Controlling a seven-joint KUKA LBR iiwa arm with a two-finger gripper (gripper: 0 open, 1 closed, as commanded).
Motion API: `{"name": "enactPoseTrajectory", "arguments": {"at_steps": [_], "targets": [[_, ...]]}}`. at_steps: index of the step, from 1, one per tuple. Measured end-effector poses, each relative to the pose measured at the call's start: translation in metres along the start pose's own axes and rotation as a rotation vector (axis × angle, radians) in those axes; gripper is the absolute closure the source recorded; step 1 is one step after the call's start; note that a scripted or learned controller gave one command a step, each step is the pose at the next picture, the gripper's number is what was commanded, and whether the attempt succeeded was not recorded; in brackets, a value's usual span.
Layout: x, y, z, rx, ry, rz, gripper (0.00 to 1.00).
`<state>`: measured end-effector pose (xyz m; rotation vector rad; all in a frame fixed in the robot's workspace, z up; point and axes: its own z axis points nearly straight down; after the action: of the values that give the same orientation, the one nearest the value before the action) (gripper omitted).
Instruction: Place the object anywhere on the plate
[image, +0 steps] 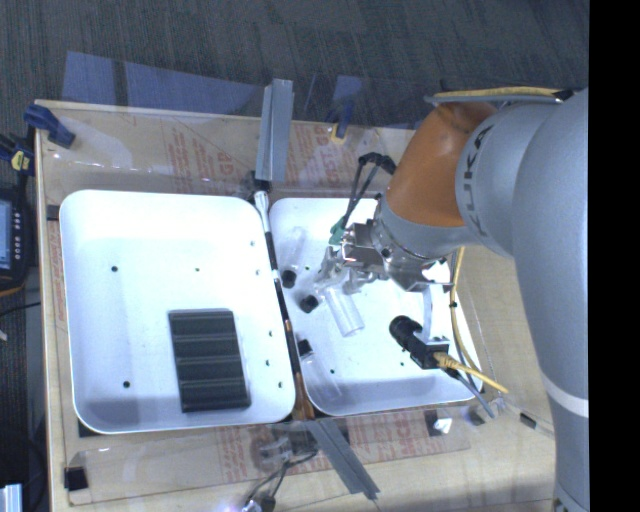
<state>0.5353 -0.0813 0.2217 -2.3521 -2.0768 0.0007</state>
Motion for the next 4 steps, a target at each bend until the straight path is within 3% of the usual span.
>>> {"name": "enactPoseTrajectory", "arguments": {"at_steps": [1,2,3,4], "targets": [[0.067,0.008,0.015,0.001,-0.002,0.107,1.00],[0.139,-0.078,0.029,0.004,-0.004,0.144,1.00],[0.221,-0.057,0.053,0.003,-0.004,0.245,1.00],[0.221,-0.057,0.053,0.003,-0.004,0.245,0.00]]}}
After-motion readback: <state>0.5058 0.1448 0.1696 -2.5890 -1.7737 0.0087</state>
